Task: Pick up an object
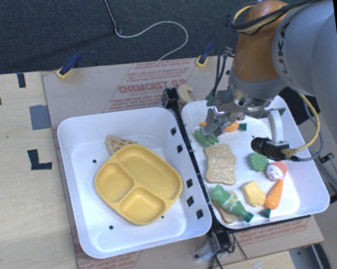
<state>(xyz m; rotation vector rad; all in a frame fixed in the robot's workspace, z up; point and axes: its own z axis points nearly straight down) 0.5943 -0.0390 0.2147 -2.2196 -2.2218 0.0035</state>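
Observation:
My gripper point(214, 122) hangs low over the upper left part of the right bin point(316, 202). Just below and left of it lies a green leafy toy point(204, 136), and a small orange piece point(233, 127) sits at its right side. I cannot see anything held. Further down the bin lie a bread slice point(220, 164), a green bottle point(230, 202), a corn cob point(254, 193), a carrot point(275, 193), a green broccoli piece point(258, 162) and a red and white toy point(275, 171).
The left bin point(77, 150) holds a yellow divided plate point(138, 184) with a tan cracker point(117, 144) sticking out behind it. The grey arm point(306, 57) covers the right bin's upper right corner. A black plug with a yellow cable point(265, 146) hangs over the bin's middle.

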